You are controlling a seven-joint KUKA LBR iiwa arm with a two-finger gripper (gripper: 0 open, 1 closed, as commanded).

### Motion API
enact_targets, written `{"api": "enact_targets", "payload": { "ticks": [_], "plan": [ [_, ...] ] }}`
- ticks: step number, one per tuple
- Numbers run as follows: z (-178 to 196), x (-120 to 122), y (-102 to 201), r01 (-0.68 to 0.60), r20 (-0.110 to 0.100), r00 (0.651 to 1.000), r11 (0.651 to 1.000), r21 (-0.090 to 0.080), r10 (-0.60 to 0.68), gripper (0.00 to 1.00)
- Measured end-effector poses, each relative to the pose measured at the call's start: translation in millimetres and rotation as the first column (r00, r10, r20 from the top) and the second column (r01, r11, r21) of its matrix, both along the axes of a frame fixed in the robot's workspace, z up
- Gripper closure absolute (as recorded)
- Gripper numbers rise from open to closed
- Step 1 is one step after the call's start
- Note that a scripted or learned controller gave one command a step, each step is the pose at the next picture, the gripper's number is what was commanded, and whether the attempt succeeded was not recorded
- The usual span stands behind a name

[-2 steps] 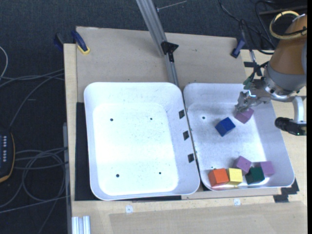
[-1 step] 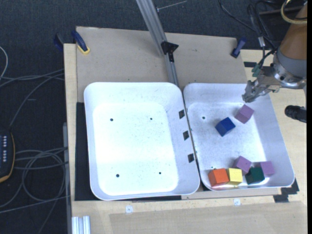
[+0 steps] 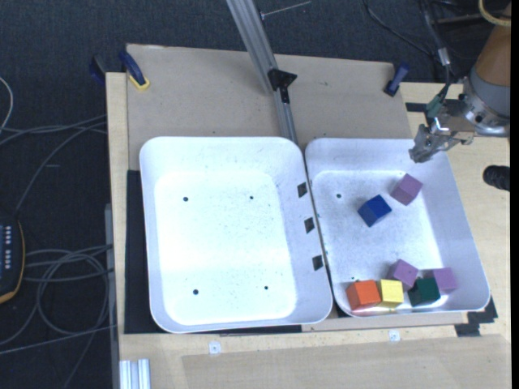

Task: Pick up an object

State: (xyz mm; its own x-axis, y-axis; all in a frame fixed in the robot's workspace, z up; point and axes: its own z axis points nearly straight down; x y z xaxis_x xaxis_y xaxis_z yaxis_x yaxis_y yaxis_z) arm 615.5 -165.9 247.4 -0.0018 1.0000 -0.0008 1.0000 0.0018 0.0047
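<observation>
Above the far right corner of the right bin (image 3: pixel 478 278), the gripper (image 3: pixel 423 153) is hovering with nothing visibly between its fingers, whose spread I cannot tell, so the purple block (image 3: pixel 406 190) just below is waiting, with the pick seemingly not begun.

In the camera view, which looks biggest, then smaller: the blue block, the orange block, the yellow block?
1. orange block
2. blue block, close to the orange one, so that order is unsure
3. yellow block, looks smallest

The orange and yellow blocks lie nearer the camera, which may enlarge them.
</observation>
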Motion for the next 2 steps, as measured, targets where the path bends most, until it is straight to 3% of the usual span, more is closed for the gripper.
{"api": "enact_targets", "payload": {
  "ticks": [2],
  "plan": [
    [-4.5, 3.5, 101.4, -0.005, -0.006, 1.000, 1.000, 0.004, 0.005, 1.00]
  ]
}}
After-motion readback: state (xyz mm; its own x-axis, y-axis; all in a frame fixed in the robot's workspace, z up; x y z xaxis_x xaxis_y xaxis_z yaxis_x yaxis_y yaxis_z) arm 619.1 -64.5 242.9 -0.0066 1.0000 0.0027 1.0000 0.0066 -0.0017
